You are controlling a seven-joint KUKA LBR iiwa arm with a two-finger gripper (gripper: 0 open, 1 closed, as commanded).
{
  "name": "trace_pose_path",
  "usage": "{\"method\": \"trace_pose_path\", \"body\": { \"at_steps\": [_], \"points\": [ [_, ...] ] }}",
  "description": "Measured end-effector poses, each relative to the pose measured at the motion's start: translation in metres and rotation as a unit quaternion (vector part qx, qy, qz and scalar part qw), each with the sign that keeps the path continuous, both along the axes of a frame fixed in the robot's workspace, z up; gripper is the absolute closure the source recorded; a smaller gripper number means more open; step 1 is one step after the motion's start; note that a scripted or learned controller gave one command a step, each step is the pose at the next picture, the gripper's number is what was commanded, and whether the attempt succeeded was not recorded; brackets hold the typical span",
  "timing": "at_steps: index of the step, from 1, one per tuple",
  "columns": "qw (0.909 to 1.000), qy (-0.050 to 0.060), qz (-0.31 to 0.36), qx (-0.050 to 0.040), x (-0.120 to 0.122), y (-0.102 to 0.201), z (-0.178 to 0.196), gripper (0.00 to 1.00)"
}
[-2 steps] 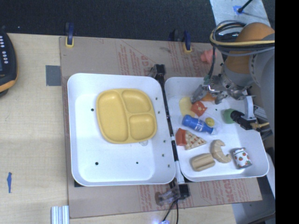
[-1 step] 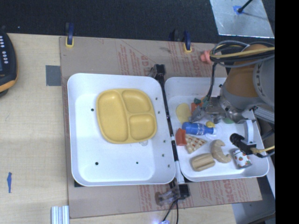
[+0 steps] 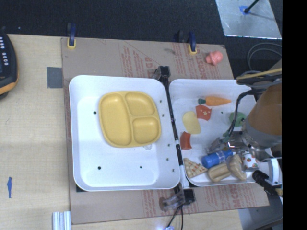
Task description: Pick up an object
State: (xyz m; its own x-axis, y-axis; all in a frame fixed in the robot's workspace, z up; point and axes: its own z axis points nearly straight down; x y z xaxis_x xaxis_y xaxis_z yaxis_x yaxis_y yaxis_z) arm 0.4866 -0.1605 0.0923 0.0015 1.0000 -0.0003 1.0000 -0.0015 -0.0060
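The arm's gripper (image 3: 229,146) hangs low over the right bin (image 3: 178,87), just above a blue object (image 3: 214,158) among scattered toy food, its fingers too obscured to tell whether spread or closed.

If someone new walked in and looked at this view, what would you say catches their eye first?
Most likely the yellow divided plate, alone in the left bin. Next, the clutter of small toys in the right bin: an orange carrot near its far edge and a blue bottle by the gripper of the arm reaching in from the right. A pink toy sits on the cardboard beyond the bins.
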Motion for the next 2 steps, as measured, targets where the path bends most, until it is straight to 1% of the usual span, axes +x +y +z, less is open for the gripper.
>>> {"method": "trace_pose_path", "body": {
  "at_steps": [1,2],
  "points": [
    [1.0,-0.004,0.003,-0.0016,0.005,0.0,0.012,1.0],
    [0.9999,-0.008,0.007,0.0009,0.065,0.067,0.099,1.0]
  ]
}}
